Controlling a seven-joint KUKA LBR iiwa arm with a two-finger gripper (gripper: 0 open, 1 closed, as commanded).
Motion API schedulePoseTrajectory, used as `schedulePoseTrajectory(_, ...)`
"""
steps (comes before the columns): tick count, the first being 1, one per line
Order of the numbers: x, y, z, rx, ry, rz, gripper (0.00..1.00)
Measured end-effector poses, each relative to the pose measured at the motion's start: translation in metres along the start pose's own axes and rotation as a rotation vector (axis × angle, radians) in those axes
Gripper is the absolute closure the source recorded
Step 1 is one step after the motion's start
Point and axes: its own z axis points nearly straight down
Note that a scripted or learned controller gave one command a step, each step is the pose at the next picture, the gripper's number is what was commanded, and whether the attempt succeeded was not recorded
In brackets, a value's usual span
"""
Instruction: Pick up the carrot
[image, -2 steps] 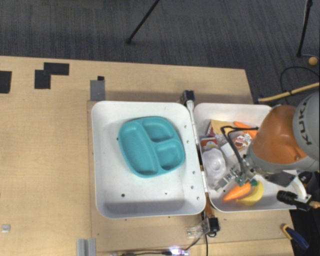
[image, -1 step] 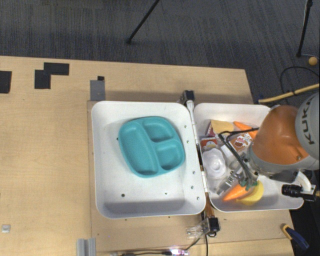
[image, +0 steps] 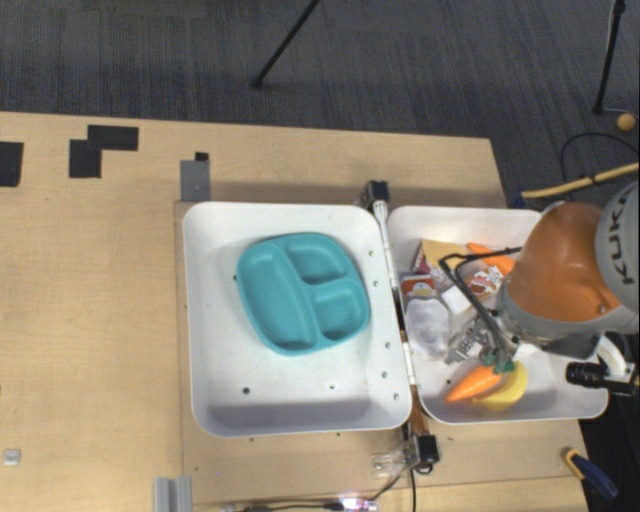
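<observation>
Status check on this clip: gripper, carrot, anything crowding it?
Gripper low in right bin, just above carrot. Carrot lying flat, no grasp visible. Yellow item touching carrot; packets nearby.

A pale wooden bench stretches before me, with a few black rectangular patches near its far left edge. Directly on it sit two shallow white plastic bins, side by side and touching: the left bin and the right bin.
</observation>
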Motion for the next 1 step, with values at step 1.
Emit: schedulePoseTrajectory(1,0.0002,-0.0003,0.0005,0.001,0.001,0.002,0.0)
